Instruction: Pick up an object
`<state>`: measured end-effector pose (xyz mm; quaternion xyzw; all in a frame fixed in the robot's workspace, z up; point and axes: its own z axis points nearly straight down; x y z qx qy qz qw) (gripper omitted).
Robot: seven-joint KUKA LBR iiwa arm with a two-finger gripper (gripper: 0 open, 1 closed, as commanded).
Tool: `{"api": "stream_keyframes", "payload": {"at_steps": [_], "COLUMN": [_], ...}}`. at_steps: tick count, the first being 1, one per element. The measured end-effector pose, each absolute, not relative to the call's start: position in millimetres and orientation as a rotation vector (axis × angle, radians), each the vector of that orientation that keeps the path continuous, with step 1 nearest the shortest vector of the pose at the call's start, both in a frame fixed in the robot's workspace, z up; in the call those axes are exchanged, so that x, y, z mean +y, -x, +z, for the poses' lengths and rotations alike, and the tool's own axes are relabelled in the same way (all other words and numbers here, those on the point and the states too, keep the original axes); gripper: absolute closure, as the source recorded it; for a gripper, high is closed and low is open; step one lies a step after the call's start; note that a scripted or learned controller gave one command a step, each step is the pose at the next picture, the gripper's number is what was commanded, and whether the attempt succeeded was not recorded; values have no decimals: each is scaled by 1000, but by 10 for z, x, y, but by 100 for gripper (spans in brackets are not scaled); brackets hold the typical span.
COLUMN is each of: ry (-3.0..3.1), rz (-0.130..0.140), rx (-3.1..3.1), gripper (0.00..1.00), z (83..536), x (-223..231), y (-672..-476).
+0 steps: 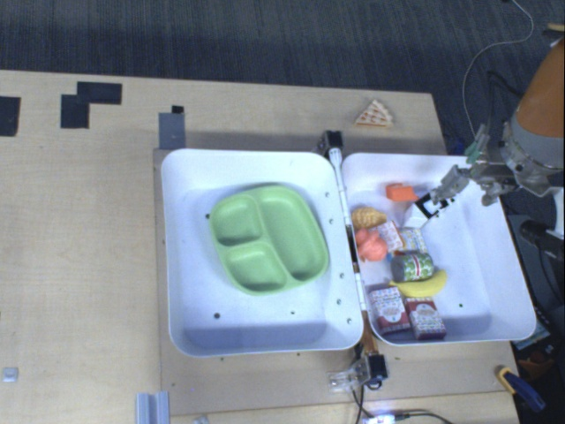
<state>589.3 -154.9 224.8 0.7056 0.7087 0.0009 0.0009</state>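
My gripper (448, 188) hangs over the upper middle of the right bin (494, 263), reaching in from the right. Nothing shows between it and the bin floor. Just left of it lies an orange piece (400, 193). Further down the bin's left side are a brown bread roll (369, 216), a pink-red fruit (372, 246), a pale packet (413, 238), a green can (412, 265), a yellow banana (422, 283) and two dark red boxes (388, 307) (427, 318).
The left bin (190, 325) holds a green divided plate (267, 238). A toy pizza slice (374, 115) lies on the bench behind the bins. The right half of the right bin is bare white floor.
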Motion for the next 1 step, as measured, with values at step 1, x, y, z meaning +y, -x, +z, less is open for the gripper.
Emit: {"api": "stream_keyframes", "payload": {"at_steps": [1], "ry": [-2215], "rz": [6], "rx": [2221], "gripper": [0], "z": [863], "x": [-1459], "y": [-5914]}}
